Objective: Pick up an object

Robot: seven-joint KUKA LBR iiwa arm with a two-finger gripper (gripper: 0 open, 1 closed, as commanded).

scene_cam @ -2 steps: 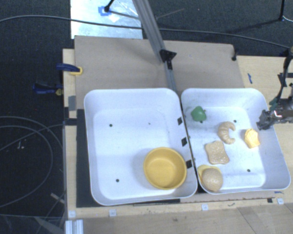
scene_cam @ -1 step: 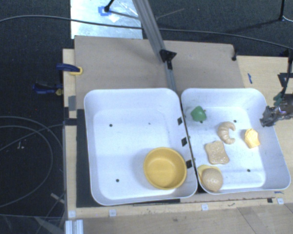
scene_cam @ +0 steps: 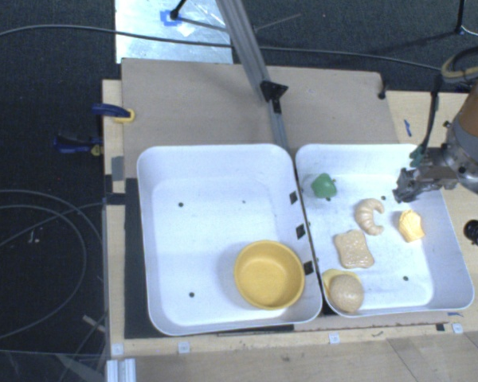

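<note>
1 gripper (scene_cam: 406, 188) above yellow wedge (scene_cam: 411, 226)

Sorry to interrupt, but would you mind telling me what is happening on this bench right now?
A robot arm is reaching in from the right to pick something out of the right bin. Its gripper sits low near the yellow wedge and the croissant. A green pepper, a slice of bread and a round bun lie nearby. The left bin holds a yellow bowl.
</note>
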